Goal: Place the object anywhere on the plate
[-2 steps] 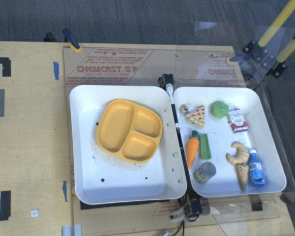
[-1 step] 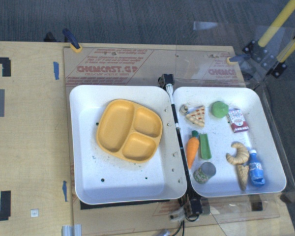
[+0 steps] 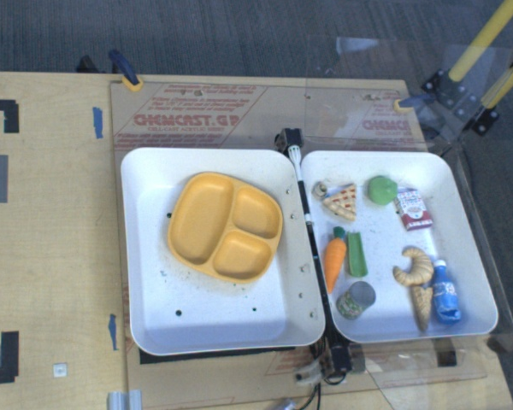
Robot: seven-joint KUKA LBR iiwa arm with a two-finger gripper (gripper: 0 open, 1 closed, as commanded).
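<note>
Left bin (image 3: 145, 314), shallow white plastic w/ rounded corners, holds the yellow three-compartment plate (image 3: 225, 226). Plate sits a bit rotated, roughly mid-bin toward the back, all compartments bare – prob. set there as an open drop target, reachable from above.

Btwn the bins runs a black divider strip (image 3: 306, 220) where the two rims meet.

Right bin (image 3: 470, 229), same white type, has the loose items scattered apart, likely so each can be picked singly. Going left to right:
- pizza-slice toy (image 3: 340, 199), back left
- orange plastic carrot (image 3: 334, 263), touching a green stick-shaped piece (image 3: 356, 254) just beside it
- small grey round can (image 3: 355, 300), lying near the front
- green ball (image 3: 381, 190) at the back
- red-and-white small carton (image 3: 414, 209) just beside the ball
- tan croissant toy (image 3: 415, 267), w/ a tan cone-like piece (image 3: 421, 307) below it
- blue bottle (image 3: 445, 293), near the right wall

Task doesn't say which object; whichever it is, it's in the right bin, none on the plate yet. Jaw state: can't tell. My read: task at its start, pick not done.
</note>
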